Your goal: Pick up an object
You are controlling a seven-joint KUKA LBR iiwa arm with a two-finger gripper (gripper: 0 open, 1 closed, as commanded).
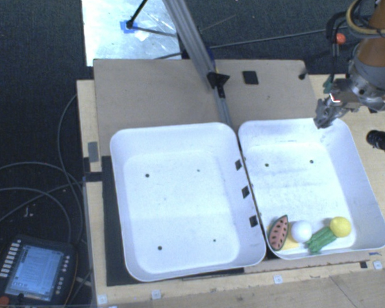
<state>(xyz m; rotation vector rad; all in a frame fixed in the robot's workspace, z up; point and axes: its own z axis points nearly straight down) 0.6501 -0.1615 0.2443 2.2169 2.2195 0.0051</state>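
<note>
Objects sit bunched in the near corner strip of the right bin point(359, 172), along its front wall. From the divider side outward: a watermelon slice point(278, 231), red face with green rind, leaning on something yellow beneath it (too hidden to name); a white ball point(302, 230) touching the slice; a green piece point(321, 238); a yellow ball point(340, 225) just beside the green piece's upper end.

The green piece is the one clearly elongated item. Its long axis runs on a diagonal, low end toward the front wall and the white ball, high end pointing up toward the yellow ball. The slice stands roughly upright in the view, tip away from the front wall.

The gripper point(325, 116) hangs over the far rim of the same bin, toward its right corner. Whether the jaws are apart or together cannot be told from this view; nothing is seen held.

Key relation: the cluster lies across the full depth of the bin from the tool, toward the camera and a little toward the divider. Judged, the coming move calls for a traverse forward along the bin, then a descent (the crowding makes a clean single grab doubtful).

The left bin point(126, 187) lies alongside.
</note>
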